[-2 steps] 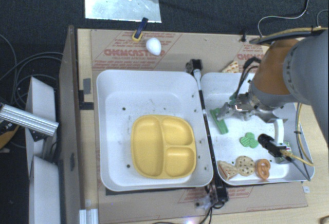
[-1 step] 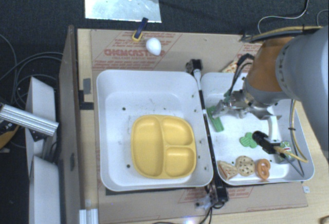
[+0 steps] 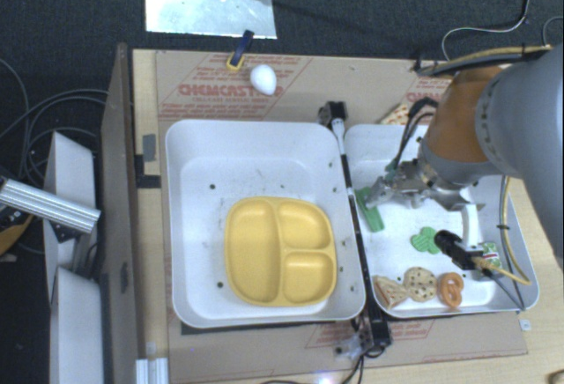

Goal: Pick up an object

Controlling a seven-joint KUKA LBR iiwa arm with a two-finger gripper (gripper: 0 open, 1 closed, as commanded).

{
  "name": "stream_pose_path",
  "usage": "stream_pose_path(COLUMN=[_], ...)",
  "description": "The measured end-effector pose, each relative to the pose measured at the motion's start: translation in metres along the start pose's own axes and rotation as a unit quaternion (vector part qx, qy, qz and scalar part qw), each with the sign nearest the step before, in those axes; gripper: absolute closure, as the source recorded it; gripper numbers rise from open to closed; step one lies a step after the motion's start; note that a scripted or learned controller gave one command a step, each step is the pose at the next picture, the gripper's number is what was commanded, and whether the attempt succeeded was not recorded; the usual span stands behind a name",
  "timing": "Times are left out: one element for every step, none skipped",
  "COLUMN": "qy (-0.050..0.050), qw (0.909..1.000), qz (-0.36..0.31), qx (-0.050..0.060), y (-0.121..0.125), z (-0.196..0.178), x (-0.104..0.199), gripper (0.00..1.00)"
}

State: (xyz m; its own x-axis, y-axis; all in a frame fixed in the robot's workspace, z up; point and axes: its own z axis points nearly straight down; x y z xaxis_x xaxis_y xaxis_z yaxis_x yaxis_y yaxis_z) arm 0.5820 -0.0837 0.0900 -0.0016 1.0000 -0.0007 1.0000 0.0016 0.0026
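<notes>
Hand [image 3: 397,188], mid-right of frame: you cannot tell its opening. Green piece [image 3: 368,211] beside it looks light, rigid; pinch across its narrow width.

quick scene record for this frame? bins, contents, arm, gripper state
left bin: shallow white bin holding a yellow three-compartment plastic plate
right bin: shallow white bin with a green strip, a green cactus-shaped piece, a waffle cookie, a pretzel
arm: grey arm over right bin
gripper: beside green strip; grip unclear
outside bins: white egg
</notes>
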Motion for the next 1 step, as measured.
stream_pose_path(qy=[0.000], qw=[1.0000], qz=[0.002], qx=[-0.005], y=[-0.0468], z=[0.0012], x=[-0.0263], gripper=[0.00])
